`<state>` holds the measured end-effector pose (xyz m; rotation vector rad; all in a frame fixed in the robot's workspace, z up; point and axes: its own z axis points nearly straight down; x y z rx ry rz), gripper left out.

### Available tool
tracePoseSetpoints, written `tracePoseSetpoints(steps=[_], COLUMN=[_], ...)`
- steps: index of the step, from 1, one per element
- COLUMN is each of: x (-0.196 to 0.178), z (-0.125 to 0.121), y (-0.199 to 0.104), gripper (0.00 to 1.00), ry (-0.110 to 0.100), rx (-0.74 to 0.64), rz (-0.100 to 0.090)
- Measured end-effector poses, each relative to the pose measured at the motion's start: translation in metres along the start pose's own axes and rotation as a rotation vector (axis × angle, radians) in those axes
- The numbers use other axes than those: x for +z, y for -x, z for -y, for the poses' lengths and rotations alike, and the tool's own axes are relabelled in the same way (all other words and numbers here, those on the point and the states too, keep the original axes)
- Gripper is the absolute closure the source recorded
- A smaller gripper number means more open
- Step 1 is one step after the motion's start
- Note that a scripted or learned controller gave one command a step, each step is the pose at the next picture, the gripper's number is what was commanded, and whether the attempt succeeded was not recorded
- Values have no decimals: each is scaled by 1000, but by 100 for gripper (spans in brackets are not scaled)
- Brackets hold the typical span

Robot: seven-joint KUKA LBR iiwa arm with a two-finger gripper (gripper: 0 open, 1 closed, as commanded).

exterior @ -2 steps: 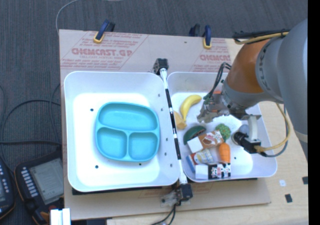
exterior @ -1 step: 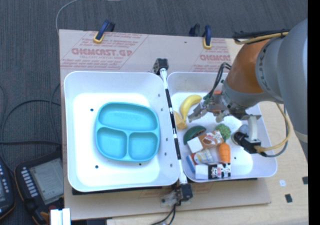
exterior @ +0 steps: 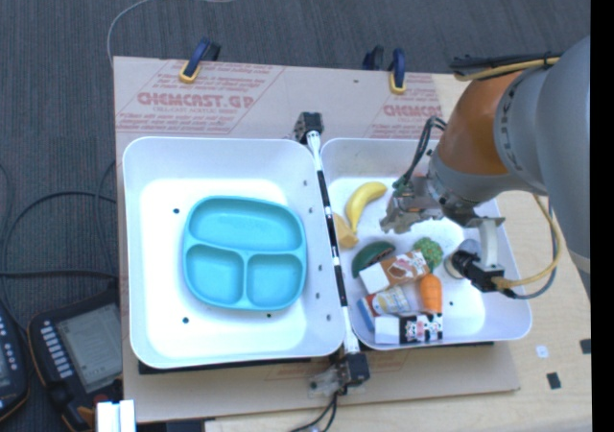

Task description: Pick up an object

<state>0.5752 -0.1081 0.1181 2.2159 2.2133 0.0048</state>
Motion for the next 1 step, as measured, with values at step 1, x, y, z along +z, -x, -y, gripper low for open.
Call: tracePoseSetpoints(steps=[1], x=[0], z=[0], y=[0], gripper=[0], ry=[0], rx=[0], rz=[0])
